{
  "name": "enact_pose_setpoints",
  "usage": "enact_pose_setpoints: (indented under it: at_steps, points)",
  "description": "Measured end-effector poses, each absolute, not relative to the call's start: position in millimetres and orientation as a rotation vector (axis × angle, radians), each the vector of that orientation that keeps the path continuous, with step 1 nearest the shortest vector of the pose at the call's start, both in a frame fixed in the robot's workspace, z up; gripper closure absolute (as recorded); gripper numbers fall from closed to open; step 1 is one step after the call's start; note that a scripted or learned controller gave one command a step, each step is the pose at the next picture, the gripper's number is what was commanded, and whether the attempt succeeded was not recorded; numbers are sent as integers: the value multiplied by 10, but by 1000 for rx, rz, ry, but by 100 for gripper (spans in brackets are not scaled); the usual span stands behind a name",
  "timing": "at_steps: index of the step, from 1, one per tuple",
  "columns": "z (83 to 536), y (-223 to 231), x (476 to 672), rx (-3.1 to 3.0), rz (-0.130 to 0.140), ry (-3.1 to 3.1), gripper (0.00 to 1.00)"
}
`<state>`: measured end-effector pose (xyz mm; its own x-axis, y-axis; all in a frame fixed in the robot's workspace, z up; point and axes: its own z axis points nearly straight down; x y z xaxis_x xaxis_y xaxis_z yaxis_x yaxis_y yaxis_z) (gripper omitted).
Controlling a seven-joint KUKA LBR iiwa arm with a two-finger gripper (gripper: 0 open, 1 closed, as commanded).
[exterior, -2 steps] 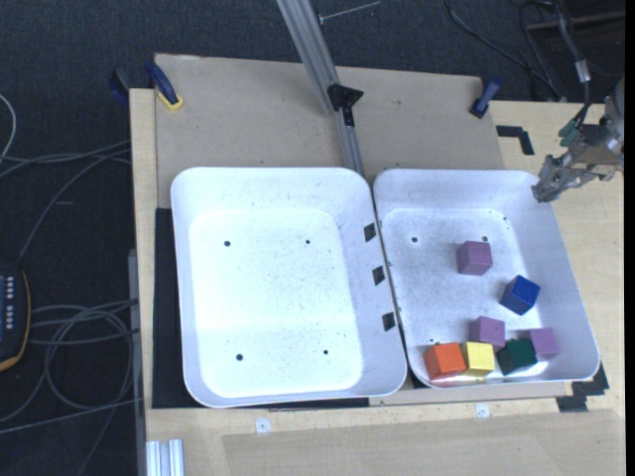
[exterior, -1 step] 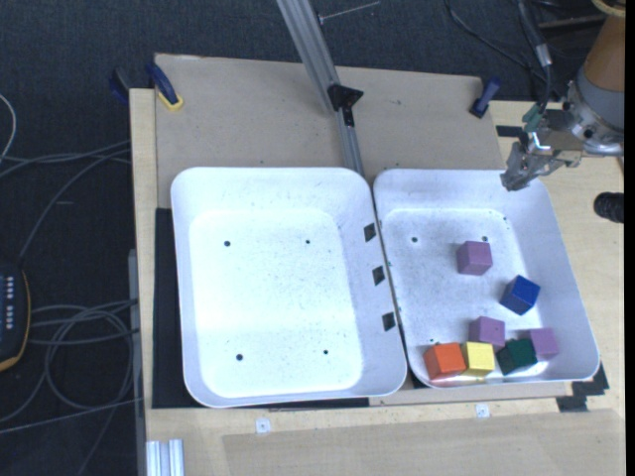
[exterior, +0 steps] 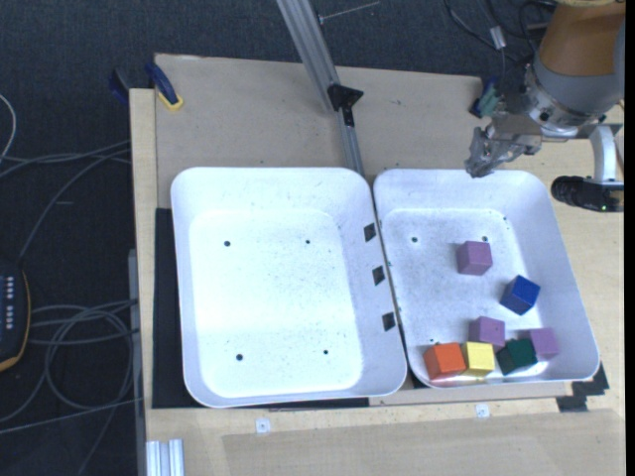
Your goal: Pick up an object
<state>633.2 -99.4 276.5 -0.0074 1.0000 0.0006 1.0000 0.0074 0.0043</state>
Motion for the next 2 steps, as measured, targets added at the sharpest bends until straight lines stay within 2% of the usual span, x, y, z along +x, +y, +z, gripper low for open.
enact_pose_setpoints:
  at_steps: [1,2]
  points:
    - [2723,-531,6513,2213,5,2227,100]
    - [2736,33,6610,2213,6,2228,100]
